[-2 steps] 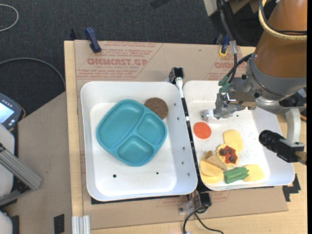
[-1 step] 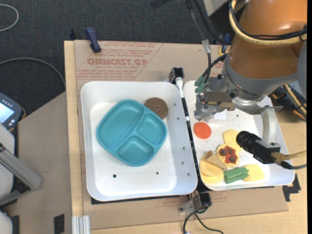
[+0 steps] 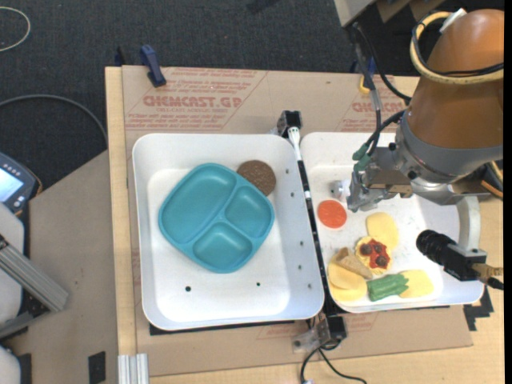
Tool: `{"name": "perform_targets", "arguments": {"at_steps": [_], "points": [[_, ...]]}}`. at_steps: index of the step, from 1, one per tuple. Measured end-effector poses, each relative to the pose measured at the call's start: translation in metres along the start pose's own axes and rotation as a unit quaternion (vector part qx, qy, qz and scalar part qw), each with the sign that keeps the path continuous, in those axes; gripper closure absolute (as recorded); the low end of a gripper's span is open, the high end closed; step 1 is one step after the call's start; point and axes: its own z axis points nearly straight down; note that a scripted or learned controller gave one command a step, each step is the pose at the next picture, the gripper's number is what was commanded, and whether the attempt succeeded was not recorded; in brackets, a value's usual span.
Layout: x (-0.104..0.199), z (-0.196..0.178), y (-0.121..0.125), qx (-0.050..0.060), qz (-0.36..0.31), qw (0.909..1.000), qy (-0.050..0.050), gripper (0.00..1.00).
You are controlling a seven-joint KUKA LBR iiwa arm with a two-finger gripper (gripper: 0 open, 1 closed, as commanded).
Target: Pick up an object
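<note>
Over the right bin (image 3: 322,155), near its far left part, the claw (image 3: 352,189) hangs at the end of the grey arm with its orange band (image 3: 470,46), which comes in from the right. From this slant I cannot tell whether the claw is spread or pressed together, and nothing can be seen pinched in it. Just below and to the left of the claw lies an orange-red disc (image 3: 332,213) on the white floor of the bin, close to the wall that divides the two bins. The other loose things sit in a cluster toward the near side of the same bin: a pale yellow piece (image 3: 383,226), a small round piece with red and dark toppings (image 3: 374,252) touching it from below, a tan wedge (image 3: 350,259) at that piece's left, a yellow slice (image 3: 343,279) nearer the rim, and a green piece (image 3: 386,286) lying across another yellow piece (image 3: 417,279). In the left bin (image 3: 146,214) a teal divided plate (image 3: 216,217) rests flat and turned at an angle, with three compartments showing. A brown disc (image 3: 258,176) lies at its far right corner, touching or slightly overlapping the plate's rim. Both bins stand side by side on the counter (image 3: 200,98), a tan sheet with red lettering, and a blue clamp (image 3: 152,64) grips its far left edge.
</note>
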Motion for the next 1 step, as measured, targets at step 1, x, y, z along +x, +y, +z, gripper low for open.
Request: {"name": "perform_targets", "arguments": {"at_steps": [1], "points": [[0.0679, -0.0577, 0.0002, -0.007, -0.007, 0.9999, 0.002, 1.0]]}}
